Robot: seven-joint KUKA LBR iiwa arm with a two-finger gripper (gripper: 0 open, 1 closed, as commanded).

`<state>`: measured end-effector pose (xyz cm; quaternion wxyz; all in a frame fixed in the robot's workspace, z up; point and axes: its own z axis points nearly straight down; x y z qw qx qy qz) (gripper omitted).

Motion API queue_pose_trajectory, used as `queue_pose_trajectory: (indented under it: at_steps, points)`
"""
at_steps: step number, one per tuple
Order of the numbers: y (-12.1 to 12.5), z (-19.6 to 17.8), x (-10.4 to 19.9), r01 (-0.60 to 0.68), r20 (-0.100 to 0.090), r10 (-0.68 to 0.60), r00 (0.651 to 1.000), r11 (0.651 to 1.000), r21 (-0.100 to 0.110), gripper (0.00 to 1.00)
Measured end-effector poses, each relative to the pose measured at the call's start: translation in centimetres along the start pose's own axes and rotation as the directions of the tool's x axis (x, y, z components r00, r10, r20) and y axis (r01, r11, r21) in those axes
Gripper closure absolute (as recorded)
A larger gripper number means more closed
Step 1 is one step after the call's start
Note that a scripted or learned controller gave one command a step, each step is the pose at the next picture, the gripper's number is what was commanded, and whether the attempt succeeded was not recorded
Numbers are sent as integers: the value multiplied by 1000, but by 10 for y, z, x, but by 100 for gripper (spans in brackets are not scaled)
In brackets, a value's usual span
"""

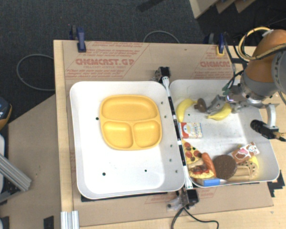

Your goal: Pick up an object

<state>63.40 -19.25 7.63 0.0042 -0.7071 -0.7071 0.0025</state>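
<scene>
Reaching in from the right, the grey arm with its orange band has its gripper (222, 105) low in the back of the right-hand shallow white bin (269, 156), over a curved yellow toy banana (220, 113); whether it is released or clenched on anything I cannot tell, since the metal parts blur together there. That banana lies just beside a small brown lump (200, 105), which I cannot identify, and a second, plumper yellow banana-shaped piece (183, 109) rests near the bin's left wall. Being moulded plastic by the look of it, the banana under the gripper is probably light, stiff and rather slick, so it could squirt sideways; taking it across its thickest middle, square to the curve, seems the safest hold. Nearer the camera sit a small white and red printed packet (191, 130), a flat toy pizza slice (194, 157), a round dark brown biscuit-like disc (224, 166) and other play food crowded in the front corner. The left-hand white bin (86, 147) carries a yellow three-compartment plastic tray (131, 121), well apart from the gripper, on the brown board surface (62, 80)
</scene>
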Motion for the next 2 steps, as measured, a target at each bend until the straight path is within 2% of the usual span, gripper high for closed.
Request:
queue_pose_trajectory:
  at_steps: [1,2]
  points:
    - [3,-20,0,0,4,0,1000,1000,-14,100]
    - [13,-41,101,9,2,-9,1000,1000,-12,100]
